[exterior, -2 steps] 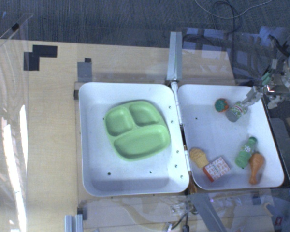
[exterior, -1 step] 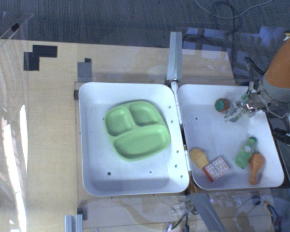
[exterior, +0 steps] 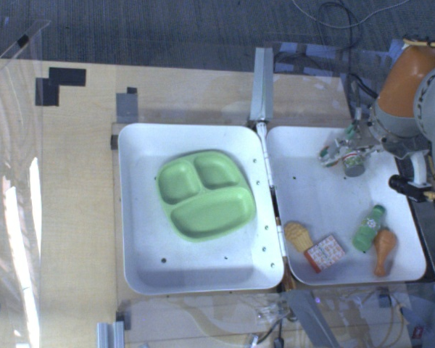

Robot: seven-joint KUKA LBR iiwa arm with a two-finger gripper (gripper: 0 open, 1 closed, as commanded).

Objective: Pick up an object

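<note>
We judge the green bottle [exterior: 368,229] light, stiff, slick; we would pinch its narrow body crosswise, clear of the drumstick [exterior: 383,248]; the claw [exterior: 346,153] hovers, its state unreadable.

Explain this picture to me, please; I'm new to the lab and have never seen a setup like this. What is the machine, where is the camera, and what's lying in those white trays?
The camera is fixed above a wooden bench and looks down at a slant. Entering from the right is a robot arm, grey with an orange band. Its end effector, the grasping part, hangs over the top of the right bin. Whether it holds anything is too small to tell.

The left bin holds a green divided plate. Along the right bin's lower edge lie a tan waffle-textured toy, a small patterned box, a green bottle and an orange drumstick-shaped toy. The job is to pick one up.
</note>
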